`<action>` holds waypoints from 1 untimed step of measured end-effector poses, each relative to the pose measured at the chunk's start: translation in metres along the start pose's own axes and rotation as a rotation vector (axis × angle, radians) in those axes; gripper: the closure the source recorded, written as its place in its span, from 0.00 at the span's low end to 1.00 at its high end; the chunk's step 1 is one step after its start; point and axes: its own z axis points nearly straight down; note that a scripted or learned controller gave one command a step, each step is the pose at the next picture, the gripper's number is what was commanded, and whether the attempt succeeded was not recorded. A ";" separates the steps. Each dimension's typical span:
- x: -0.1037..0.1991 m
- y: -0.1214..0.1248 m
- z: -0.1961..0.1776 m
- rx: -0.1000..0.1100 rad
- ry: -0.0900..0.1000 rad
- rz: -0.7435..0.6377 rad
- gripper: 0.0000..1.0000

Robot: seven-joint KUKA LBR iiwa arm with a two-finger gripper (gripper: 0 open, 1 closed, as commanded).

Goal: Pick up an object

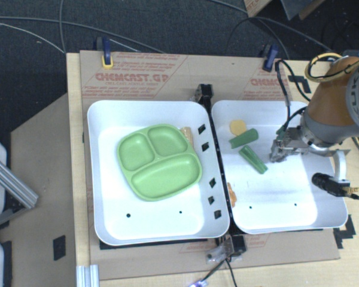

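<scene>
One arm [338, 100] reaching from right, wrist low over right bin [299, 217]

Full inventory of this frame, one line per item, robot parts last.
bins: 2, white, side by side on the bench
divided plate: 1, light green, three compartments, in the left bin
green blocks: 2, dark green, elongated, upper left part of the right bin, one above the other
yellow piece: 1, yellow, roundish, just above the upper green block
blue clamps: 2, blue, at the bench's far edge, second near
cables: several, grey, on the dark floor
arm: 1, grey and orange, over the right bin
gripper: 1, grey, right of the green blocks
</scene>
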 end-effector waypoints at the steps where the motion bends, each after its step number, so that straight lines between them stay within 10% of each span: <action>1: 0.004 0.004 -0.063 -0.005 -0.003 -0.001 1.00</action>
